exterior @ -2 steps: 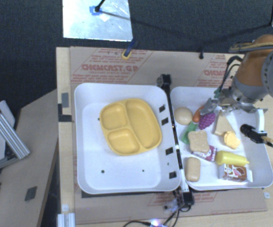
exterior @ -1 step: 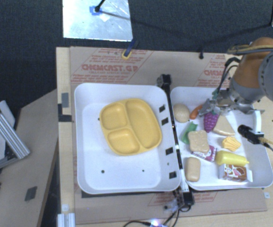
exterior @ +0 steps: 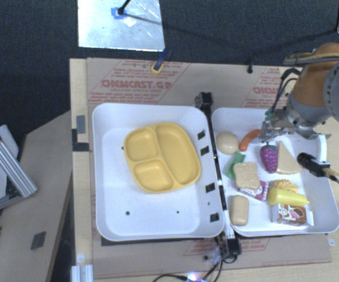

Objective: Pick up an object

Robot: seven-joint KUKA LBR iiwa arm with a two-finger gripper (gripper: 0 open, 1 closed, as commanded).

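Gripper [exterior: 271, 131] low over the right bin [exterior: 328, 216], hold state impossible to tell, orange sausage [exterior: 249, 138] just left of it, purple grapes [exterior: 268, 157] directly below, cheese wedge [exterior: 287, 159] beside them

- The grey arm [exterior: 334, 90] comes in from the right edge, bent down over the bench.
- Orange band [exterior: 313, 75] sits high on it, just above the wrist.
- Wrist tips down and to the left.
- Gripper [exterior: 270, 131] hangs low at the arm's end; cables trail beside it.
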